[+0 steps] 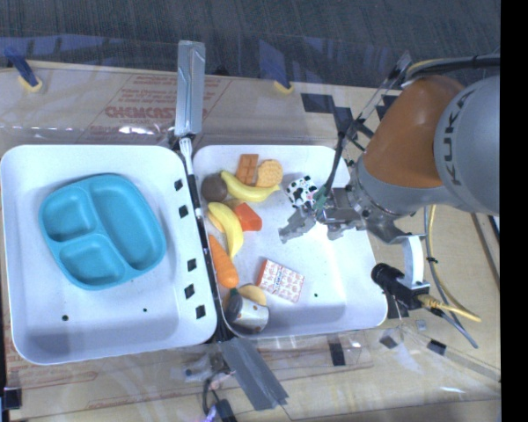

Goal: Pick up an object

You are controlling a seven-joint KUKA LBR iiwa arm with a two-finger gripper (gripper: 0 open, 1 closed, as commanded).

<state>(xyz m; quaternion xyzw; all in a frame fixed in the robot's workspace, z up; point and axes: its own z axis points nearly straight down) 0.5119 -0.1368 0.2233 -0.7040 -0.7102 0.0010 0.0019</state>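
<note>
1. Arm (431, 148), entering from the right. 2. Right bin (356, 301): I logged 2 bananas (226, 225), a carrot (223, 262), a patterned card (281, 280). 3. Gripper (297, 224) over bare floor; I could not tell its opening. 4. Black-and-white toy (298, 188), just above it, far side: judged light, soft; grasp across its middle. Its shape stayed unclear.

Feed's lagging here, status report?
Pincer low in right bin. Nothing seen held. Black-and-white toy beside it; bananas, carrot further left.
</note>
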